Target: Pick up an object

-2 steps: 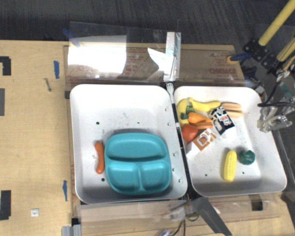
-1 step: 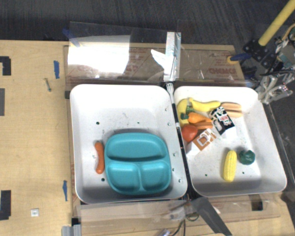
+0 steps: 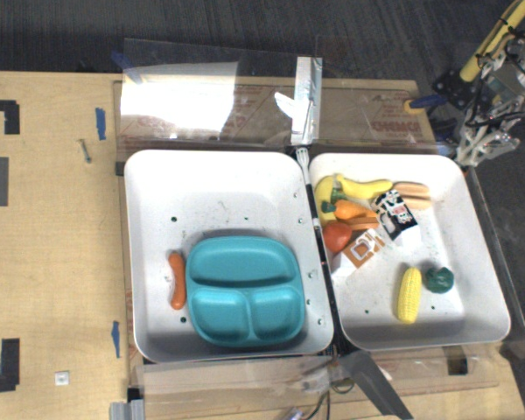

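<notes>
Nearest the front edge of the desk (image 3: 52, 261), in the left bin (image 3: 149, 182): a teal divided tray (image 3: 243, 289) with three compartments, reaching almost to the bin's near rim, and an orange-red sausage-like toy (image 3: 178, 280) lying lengthwise just beside the tray's left edge. In the right bin (image 3: 481, 261), toward its near right part: a yellow corn cob (image 3: 409, 293), with a dark green round object (image 3: 438, 279) just beside it on the right. Farther in, crowded against the right bin's left wall: a red tomato-like piece (image 3: 336, 236), a white card with an orange square mark (image 3: 364, 248), an orange carrot (image 3: 354, 210), a black-and-white printed packet (image 3: 395, 213) whose writing is too small to read. At that bin's far left: a yellow banana (image 3: 360, 186) and a hot dog bun (image 3: 410, 191). Beyond the bins, a clear plastic sheet (image 3: 210, 103) with faint reddish print, unreadable. At the desk's far right corner, outside the bins, the claw (image 3: 488, 138), too small and cluttered to tell whether apart or together.
</notes>
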`<state>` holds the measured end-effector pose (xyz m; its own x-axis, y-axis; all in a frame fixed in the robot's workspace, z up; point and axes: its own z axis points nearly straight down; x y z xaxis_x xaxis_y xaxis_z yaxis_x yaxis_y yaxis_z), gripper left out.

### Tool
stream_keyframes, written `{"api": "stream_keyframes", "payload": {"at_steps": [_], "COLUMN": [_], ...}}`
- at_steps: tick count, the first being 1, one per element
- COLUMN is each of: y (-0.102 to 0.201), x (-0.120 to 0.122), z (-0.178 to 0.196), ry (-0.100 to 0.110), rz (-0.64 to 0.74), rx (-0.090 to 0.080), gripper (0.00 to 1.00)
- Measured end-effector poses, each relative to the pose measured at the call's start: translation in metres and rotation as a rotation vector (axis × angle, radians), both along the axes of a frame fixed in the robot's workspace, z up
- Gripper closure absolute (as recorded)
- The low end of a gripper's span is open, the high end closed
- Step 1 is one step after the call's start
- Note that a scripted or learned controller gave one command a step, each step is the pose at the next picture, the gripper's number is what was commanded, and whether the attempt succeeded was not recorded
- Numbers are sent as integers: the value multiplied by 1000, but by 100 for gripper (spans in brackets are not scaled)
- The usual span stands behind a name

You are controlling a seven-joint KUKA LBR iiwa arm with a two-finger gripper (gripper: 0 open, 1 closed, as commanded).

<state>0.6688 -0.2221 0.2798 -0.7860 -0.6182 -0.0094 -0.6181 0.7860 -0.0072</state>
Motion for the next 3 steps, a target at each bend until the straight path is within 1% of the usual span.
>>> {"api": "stream_keyframes", "payload": {"at_steps": [1,2,3], "y": [0,1,0], "x": [0,2,0], "z": [20,33,37], "ry": [-2,-16,-2], "rz": [124,122,357], "rx": [-2,-3,-4], "gripper": [100,100,100]}}
